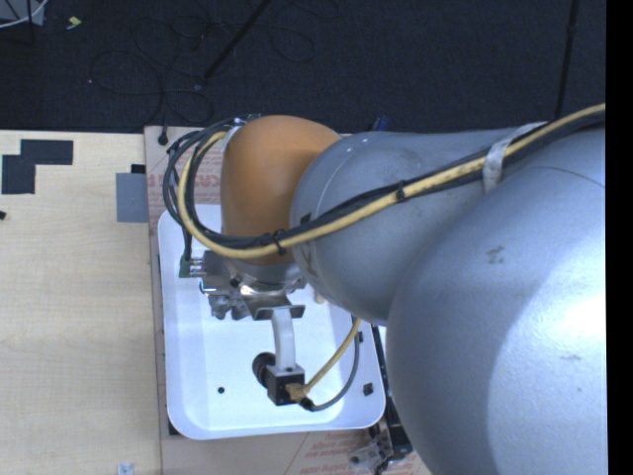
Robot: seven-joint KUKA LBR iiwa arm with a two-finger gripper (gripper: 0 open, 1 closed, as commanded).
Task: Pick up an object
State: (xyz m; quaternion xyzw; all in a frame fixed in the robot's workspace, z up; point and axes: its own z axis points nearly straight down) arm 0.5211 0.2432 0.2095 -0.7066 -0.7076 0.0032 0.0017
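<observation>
The arm (pixel 495 295) leans over the white bin (pixel 193 384) at seven o'clock, presumably seeking an object. Whether its jaws are clenched, I cannot tell.

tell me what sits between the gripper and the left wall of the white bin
Only bare white floor. The camera view shows nothing lying between the gripper and the left wall of the white bin.

Arm (pixel 445 265) overhangs the bin (pixel 193 384); its left floor lies open.
</observation>
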